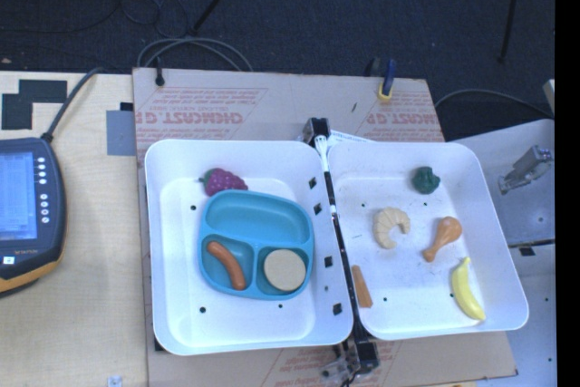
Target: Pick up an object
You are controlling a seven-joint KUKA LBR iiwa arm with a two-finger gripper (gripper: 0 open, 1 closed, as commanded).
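Note:
Two white bins lie side by side. The left bin point(172, 304) holds a blue divided plate point(256, 215) with a sausage point(227, 265) in its left compartment and a round tan biscuit point(285, 270) in its right one. Purple grapes point(223, 180) rest just behind the plate. In the right bin point(408, 322) lie a green broccoli piece point(426, 180), a pale croissant point(391, 226), an orange drumstick point(443, 237), a yellow banana point(467, 289) and an orange carrot stick point(362, 286) close to the divider.
A cardboard sheet point(272, 109) lies under both bins, with a blue and yellow clamp point(388, 79) at its back edge. A teach pendant point(23, 213) sits on the bench at the left. A grey metal bracket point(526, 166) stands at the right.

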